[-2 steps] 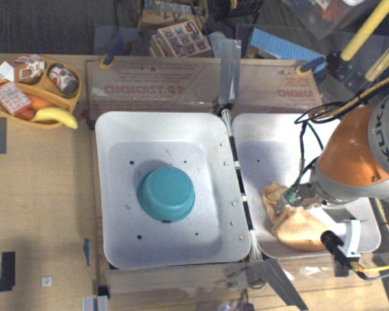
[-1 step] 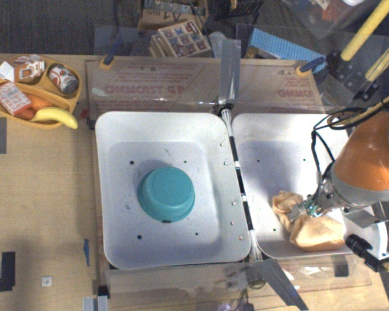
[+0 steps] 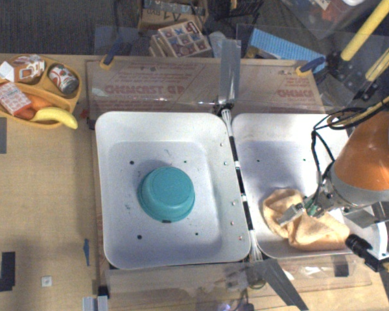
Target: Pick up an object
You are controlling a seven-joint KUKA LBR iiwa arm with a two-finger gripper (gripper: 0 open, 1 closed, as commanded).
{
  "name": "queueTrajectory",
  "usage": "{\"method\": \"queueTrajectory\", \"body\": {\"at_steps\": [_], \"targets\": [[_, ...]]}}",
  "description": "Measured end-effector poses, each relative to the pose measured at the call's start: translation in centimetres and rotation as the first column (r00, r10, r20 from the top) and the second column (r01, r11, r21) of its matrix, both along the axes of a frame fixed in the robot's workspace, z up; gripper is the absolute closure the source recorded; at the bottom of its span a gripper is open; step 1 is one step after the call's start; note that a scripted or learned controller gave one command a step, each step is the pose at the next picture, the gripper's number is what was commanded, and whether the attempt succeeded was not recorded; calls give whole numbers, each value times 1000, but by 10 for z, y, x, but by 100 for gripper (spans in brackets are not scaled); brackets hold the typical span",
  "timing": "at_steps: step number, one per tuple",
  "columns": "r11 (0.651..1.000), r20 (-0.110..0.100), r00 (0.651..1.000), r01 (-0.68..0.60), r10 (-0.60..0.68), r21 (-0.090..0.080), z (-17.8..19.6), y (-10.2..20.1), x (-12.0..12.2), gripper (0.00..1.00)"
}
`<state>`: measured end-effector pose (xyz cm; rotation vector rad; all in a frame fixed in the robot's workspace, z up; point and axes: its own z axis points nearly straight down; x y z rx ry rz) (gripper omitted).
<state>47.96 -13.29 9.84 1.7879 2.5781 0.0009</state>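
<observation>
In the camera view we see the task's thing, a crumpled tan cloth [image 3: 303, 220], lying in the right bin [image 3: 272, 141], toward that bin's near edge and well apart from the divider between the two bins. It is soft and rumpled, pale yellow-beige with deeper orange-tan folds, bunched into an uneven heap that is higher at its left lobe and spreads flatter toward the right. The gripper [image 3: 297, 212] sits right on top of the cloth, pressed into the fold between the two lobes; we cannot tell how its tips stand, since fabric and the wrist hide them. Above it the arm's orange band [image 3: 371, 157] leans over the right bin's right side. Left of the cloth, in the left bin [image 3: 117, 135], a teal bowl [image 3: 167, 194] rests upside down near that bin's middle. Far to the left of the cloth, a yellow tray [image 3: 0, 102] on the bench holds a banana [image 3: 56, 116] and toy groceries.
</observation>
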Motion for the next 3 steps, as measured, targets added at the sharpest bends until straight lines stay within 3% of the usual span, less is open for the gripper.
{"method": "queueTrajectory", "body": {"at_steps": [1, 2, 3], "targets": [[1000, 3, 1000, 3, -3, -1, 10, -1, 0, 100], [988, -2, 988, -152, 152, 2, 86, 83, 49, 100], [993, -1, 993, 120, -120, 0, 125, 115, 80, 100]]}}
